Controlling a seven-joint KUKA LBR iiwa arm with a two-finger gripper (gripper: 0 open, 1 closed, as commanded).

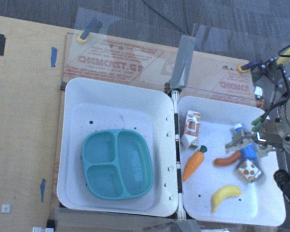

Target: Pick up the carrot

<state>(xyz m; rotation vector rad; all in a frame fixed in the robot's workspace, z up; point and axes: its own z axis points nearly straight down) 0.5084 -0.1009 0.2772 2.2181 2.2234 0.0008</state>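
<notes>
The orange carrot (194, 164) with a green top lies slanted on the floor of the right bin (266, 214), close to its left wall. My gripper (236, 138) hangs over the middle of that bin, up and to the right of the carrot and apart from it. It is open, with nothing between its fingers. Just below the gripper lie a reddish sausage (227, 159) and a blue piece (248, 152).
In the right bin there are also a small carton (191, 128) near the left wall, a patterned cube (248, 170) and a yellow banana (225, 196). The left bin (81, 102) holds a teal divided plate (118, 163). A ridge separates the bins.
</notes>
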